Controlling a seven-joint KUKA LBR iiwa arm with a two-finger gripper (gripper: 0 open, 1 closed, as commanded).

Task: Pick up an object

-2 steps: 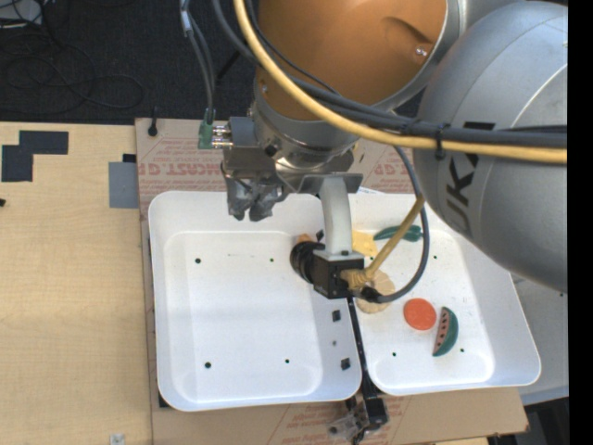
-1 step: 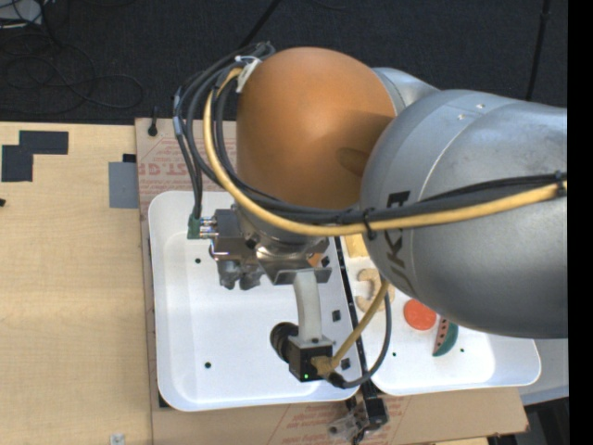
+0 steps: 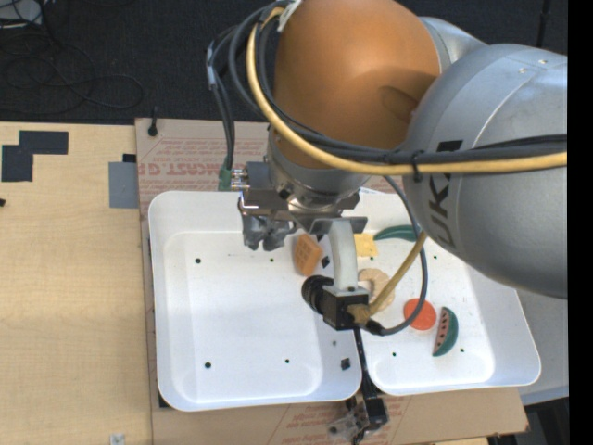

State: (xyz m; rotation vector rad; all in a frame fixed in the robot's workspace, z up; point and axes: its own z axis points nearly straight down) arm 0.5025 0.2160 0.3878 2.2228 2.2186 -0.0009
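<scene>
My gripper (image 3: 298, 239) hangs below the orange band of the arm, over the strip where the two white bins meet. A small orange-brown object (image 3: 308, 254) sits right under the gripper, above the right edge of the left bin (image 3: 185, 276). Whether it is gripped or only lies beneath is hidden by the wrist. In the right bin (image 3: 500, 360) lie a yellow piece (image 3: 368, 246), a green curved piece (image 3: 400, 235), a tan round piece (image 3: 376, 280), a red-orange disc (image 3: 421, 315) and a watermelon slice (image 3: 446, 332).
The arm's big body covers the back of the right bin. A yellow cable and a black connector (image 3: 335, 306) dangle over the divider between the bins. Cardboard (image 3: 185, 156) lies under the bins, and a wooden bench top (image 3: 65, 286) spreads to the left.
</scene>
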